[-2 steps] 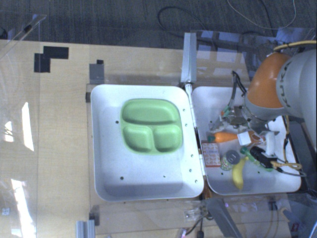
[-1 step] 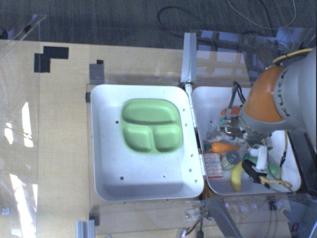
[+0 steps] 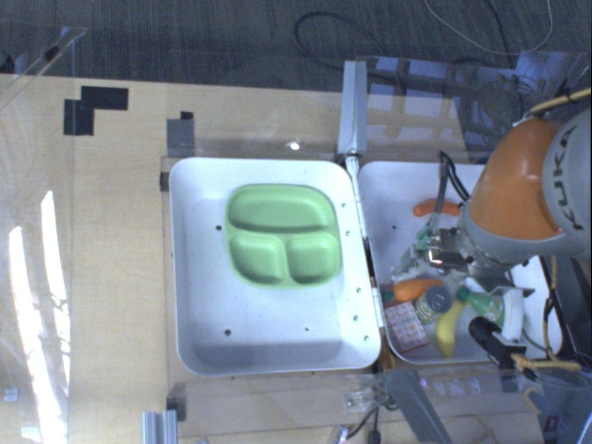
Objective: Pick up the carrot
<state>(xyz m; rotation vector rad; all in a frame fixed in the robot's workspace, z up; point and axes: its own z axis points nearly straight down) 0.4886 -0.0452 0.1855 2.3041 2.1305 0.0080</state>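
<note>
Where the right bin (image 3: 400, 185) comes nearest the camera, a clutter of small things lies along its front wall: a red-patterned packet (image 3: 405, 326), a yellow banana (image 3: 447, 327) and, just behind them, a round grey-lidded can (image 3: 436, 302) and a green and white bottle (image 3: 487, 304). Next comes the carrot (image 3: 415, 290), a short, stubby orange piece with rounded ends. It lies flat and roughly crosswise in the bin, close to the dividing wall and touching or nearly touching the can. The tool (image 3: 440, 255) hangs just behind and slightly to the right of the carrot, a cluster of metal and cable under the grey wrist and orange band of the arm (image 3: 520, 185). Whether the tool is apart or together cannot be told, and the carrot lies outside it, near but free. Farther back in the same bin lies a thin orange stick-like thing (image 3: 435, 208), partly hidden by the arm. The left bin (image 3: 199, 276) holds a light green three-compartment tray (image 3: 282, 234). Beyond both bins the pale wooden desk (image 3: 102, 248) carries black tape marks (image 3: 92, 107), and behind it lies dark carpet with looping cables (image 3: 481, 17).
</note>
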